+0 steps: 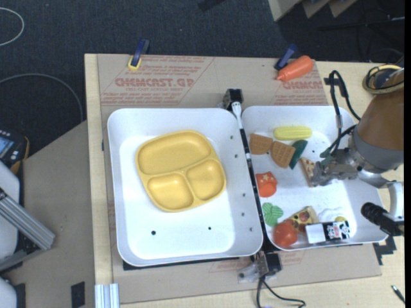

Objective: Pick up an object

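Filling most of the left bin (122, 172), a yellow divided plate (180, 170) lay alone, while the right bin (359, 236) at the frame's right held scattered toy food: a corn cob (292, 133) and a waffle piece (281, 153) toward the top, a red pepper (267, 183) at the middle left, and a tomato (286, 235) near the bottom edge. The arm (380, 130) reached in from the right with its gripper (319, 174) low over the right bin's middle, just beside a small brown piece (307, 167), and whether the claw was spread or pinching anything could not be told.
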Controlling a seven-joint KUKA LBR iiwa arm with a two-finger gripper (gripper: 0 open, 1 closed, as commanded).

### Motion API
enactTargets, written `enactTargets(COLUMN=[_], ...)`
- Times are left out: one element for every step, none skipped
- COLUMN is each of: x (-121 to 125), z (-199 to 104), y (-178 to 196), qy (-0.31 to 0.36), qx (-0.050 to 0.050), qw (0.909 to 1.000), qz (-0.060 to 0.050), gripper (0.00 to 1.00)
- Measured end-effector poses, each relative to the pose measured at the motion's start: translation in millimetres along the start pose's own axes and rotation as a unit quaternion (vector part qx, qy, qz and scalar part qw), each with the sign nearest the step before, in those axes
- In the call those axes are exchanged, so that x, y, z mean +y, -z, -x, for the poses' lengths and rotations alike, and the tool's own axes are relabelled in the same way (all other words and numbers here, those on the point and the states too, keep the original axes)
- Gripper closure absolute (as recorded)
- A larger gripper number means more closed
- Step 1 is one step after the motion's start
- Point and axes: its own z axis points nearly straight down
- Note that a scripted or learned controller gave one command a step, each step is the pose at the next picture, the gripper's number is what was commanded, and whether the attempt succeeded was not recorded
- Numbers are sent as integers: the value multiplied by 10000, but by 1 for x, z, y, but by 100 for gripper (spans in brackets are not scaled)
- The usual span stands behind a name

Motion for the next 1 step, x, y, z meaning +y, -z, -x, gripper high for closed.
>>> enactTargets(x=[-3], z=[-3], y=[62], qy=[2], qx=[0], qw=[10000], qz=[12], gripper=[100])
